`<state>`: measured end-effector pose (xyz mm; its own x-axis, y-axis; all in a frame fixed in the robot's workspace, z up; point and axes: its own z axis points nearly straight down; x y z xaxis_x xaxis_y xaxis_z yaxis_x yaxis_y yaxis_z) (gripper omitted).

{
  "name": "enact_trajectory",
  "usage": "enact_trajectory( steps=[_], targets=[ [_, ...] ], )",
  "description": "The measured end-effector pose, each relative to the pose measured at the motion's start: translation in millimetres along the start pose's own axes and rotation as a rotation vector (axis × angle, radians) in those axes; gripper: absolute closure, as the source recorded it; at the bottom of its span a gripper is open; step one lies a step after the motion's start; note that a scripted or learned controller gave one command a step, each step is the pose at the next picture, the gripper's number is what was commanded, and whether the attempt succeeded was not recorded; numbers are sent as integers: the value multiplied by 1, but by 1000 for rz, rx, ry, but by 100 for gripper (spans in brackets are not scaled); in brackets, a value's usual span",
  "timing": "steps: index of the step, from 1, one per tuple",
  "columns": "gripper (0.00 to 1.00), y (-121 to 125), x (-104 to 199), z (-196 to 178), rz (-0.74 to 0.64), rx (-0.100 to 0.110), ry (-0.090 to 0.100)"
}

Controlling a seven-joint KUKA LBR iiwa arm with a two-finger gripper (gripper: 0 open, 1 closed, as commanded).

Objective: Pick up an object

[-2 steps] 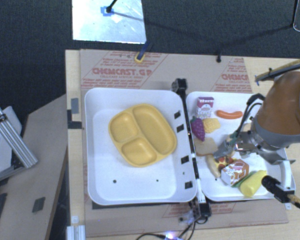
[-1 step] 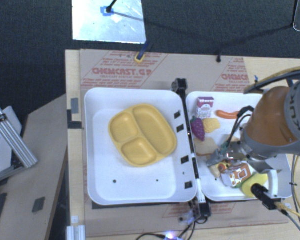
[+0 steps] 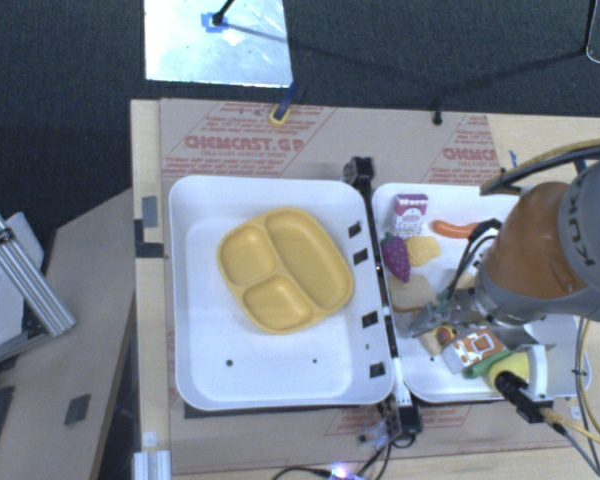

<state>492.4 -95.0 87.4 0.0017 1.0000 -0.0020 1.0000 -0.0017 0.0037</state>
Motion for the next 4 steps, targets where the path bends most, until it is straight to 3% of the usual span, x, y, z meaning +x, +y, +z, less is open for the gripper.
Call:
enact_trajectory(
  steps=[1,2,3,4],
  targets=[
    [100,4,-1,-14,0,-12,-3],
    [100,4,-1,-57,-6,-2,1],
    [100,8,-1,-122,-6,-5,1],
    [100,9,-1,-138,-6,-1,1]
  ],
)
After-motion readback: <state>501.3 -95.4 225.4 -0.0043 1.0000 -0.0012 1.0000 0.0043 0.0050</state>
